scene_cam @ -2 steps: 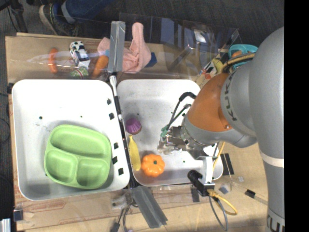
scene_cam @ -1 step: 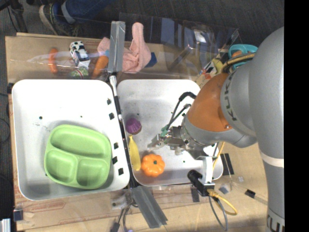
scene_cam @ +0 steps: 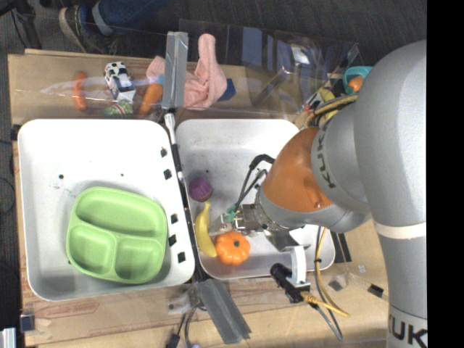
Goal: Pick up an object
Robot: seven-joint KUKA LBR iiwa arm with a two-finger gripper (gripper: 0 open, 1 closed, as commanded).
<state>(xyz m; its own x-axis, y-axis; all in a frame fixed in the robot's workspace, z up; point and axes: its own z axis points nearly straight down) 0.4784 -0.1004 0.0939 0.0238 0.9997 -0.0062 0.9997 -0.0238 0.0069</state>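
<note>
Two white bins side by side on the worktop [scene_cam: 43,67]. Left bin [scene_cam: 43,158] holds a green divided tray [scene_cam: 116,234], lying flat toward its lower half. Right bin [scene_cam: 239,140] holds three small items along its left and lower side: a purple round object [scene_cam: 201,188] near the dividing wall, a yellow banana [scene_cam: 204,230] just below it running lengthwise along that wall, and an orange pumpkin [scene_cam: 232,248] touching the banana's lower end. Arm [scene_cam: 377,143] reaches in from the right, orange band over the right bin's middle. Gripper [scene_cam: 243,220] sits low in the right bin, directly above and just beside the pumpkin, close to the banana; whether its jaws are spread or pressed together cannot be told from this angle, and nothing is visibly between them. Beyond the bins, along the far worktop edge: pink cloth [scene_cam: 199,75], orange carrot-like toy [scene_cam: 151,98], a black-and-white patterned block [scene_cam: 117,78].
</note>
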